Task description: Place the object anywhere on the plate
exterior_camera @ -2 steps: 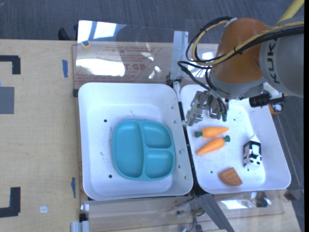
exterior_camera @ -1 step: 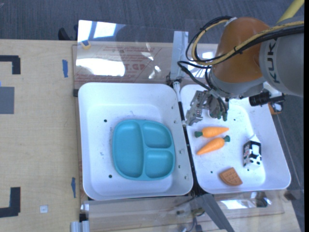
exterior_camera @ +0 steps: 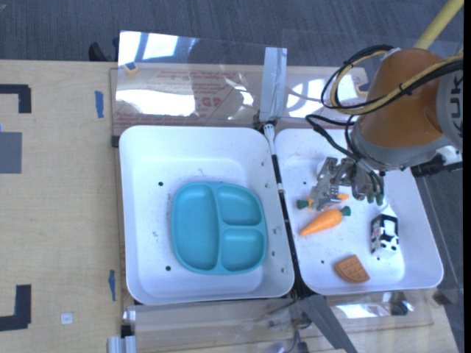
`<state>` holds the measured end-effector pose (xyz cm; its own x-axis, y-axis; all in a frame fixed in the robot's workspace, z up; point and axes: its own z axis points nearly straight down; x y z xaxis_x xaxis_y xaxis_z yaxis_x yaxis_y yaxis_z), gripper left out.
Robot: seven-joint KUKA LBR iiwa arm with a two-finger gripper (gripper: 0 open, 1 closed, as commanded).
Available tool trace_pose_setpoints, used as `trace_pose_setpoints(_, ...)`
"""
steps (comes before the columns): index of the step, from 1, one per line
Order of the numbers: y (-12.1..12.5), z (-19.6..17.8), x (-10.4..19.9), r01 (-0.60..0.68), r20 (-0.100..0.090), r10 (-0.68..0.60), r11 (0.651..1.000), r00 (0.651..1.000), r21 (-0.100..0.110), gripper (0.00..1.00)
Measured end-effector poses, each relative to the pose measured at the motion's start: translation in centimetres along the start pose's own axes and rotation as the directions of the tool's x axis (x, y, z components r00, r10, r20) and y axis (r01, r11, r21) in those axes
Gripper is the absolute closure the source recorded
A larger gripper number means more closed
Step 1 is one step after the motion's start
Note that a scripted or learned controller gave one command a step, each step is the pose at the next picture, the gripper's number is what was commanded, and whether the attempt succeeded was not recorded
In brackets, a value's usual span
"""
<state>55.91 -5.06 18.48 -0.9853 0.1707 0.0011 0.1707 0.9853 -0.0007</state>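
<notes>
in the camera view the gripper (exterior_camera: 333,186) hangs just above the carrot (exterior_camera: 322,223), the likely object, in the right bin (exterior_camera: 419,271), open or clenched impossible to tell, and should centre on its body before carrying it to the plate (exterior_camera: 217,226).

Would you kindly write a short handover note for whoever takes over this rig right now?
Gripper: low in the right bin, just above the toy carrot; no grasp can be made out.
Plate: teal, divided, in the left bin.
Also in the right bin: toy cow, cracker.
Done: no object is on the plate yet.
Left: grasp an object, carry it to the plate, release.
</notes>
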Motion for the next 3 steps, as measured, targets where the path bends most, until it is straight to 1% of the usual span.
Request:
trace_pose_setpoints(1,4.0,0.1,5.4,-0.099,-0.002,0.099,0.995,0.995,-0.002,1.0)
trace_pose_setpoints(2,10.6,0.0,7.2,0.216,-0.002,-0.216,0.976,0.976,-0.002,1.0)
trace_pose_setpoints(3,0.5,0.0,7.3,0.454,-0.001,-0.454,0.891,0.891,-0.001,1.0)
